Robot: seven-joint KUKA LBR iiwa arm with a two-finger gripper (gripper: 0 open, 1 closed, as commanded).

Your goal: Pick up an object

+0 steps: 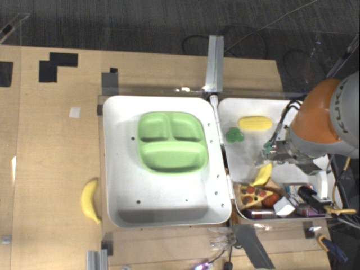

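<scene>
In the right bin (247, 153) lie a yellow oblong toy (255, 122) near the back, a small green toy (234, 134) by the left wall, and a yellow banana-shaped piece (262, 175) towards the front. My gripper (271, 152) hangs low over the middle of this bin, just above and right of the banana-shaped piece. The grey arm with its orange band (315, 117) comes in from the right and hides the bin's right side. I see nothing held by the gripper.
A green divided plate (171, 141) sits in the left bin (121, 167). A pizza-slice toy (256, 194) and several small dark items (298, 204) crowd the right bin's front. A yellow banana (90, 200) lies on the bench left of the bins.
</scene>
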